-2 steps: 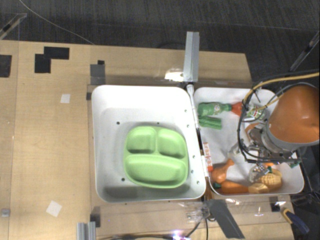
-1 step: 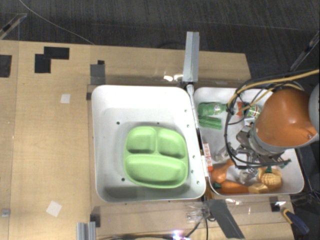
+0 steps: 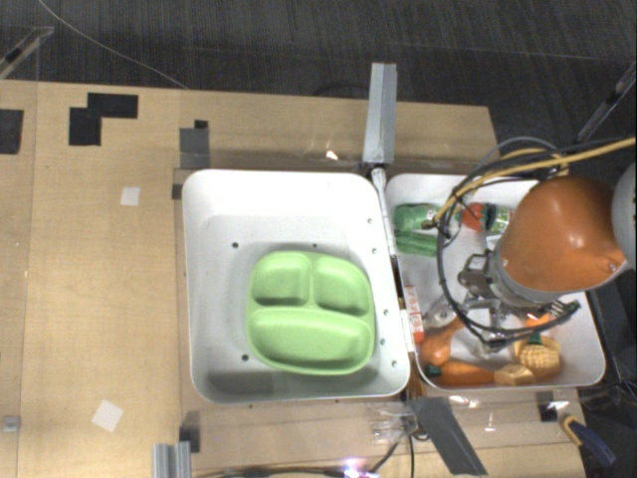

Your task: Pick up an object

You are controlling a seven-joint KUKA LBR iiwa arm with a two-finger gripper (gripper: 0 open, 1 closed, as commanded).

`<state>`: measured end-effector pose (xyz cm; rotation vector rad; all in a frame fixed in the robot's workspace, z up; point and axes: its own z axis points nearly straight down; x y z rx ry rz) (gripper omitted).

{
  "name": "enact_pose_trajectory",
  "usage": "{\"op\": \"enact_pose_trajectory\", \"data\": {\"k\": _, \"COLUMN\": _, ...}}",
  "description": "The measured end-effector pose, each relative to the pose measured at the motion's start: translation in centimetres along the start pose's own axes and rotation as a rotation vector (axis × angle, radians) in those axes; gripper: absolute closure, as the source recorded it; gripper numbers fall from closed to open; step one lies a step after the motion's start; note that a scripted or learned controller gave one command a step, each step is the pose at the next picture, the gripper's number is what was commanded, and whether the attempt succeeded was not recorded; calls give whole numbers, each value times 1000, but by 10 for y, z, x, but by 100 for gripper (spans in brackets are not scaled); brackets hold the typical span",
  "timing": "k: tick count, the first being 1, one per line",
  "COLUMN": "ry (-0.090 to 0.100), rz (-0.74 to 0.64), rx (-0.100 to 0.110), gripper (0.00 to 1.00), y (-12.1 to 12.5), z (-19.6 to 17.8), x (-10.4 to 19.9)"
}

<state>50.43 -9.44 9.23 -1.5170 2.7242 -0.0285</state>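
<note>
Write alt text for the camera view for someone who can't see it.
A grey-and-orange arm reaches down into the right bin, over a green bottle and orange and yellow toy foods. The left bin holds a green divided tray.

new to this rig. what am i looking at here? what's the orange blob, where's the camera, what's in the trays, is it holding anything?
One camera looks down on the bench at a slant. The orange blob is the band above the wrist of a robot arm, which reaches in from the right, trailing cables. Its gripper points down into the right bin, mostly hidden under the wrist, so I cannot tell whether it holds anything.

Two shallow white bins sit side by side. The left bin holds a green divided plate, three compartments, lying flat. The right bin holds small items: a green bottle near the far end, and orange and yellow toy-food pieces at the near end, beside the gripper. Their exact shapes are hard to make out.
</note>
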Motion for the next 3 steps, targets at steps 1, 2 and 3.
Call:
{"op": "enact_pose_trajectory", "data": {"k": 1, "ry": -5, "rz": -432, "rx": -9, "gripper": 0, "y": -17, "z": 1, "x": 4}}
{"op": "enact_pose_trajectory", "data": {"k": 2, "ry": -12, "rz": -430, "rx": 0, "gripper": 100, "y": -19, "z": -12, "x": -1}}
{"op": "enact_pose_trajectory", "data": {"k": 3, "ry": 0, "rz": -369, "rx": -12, "gripper": 100, "y": -93, "z": -147, "x": -46}}
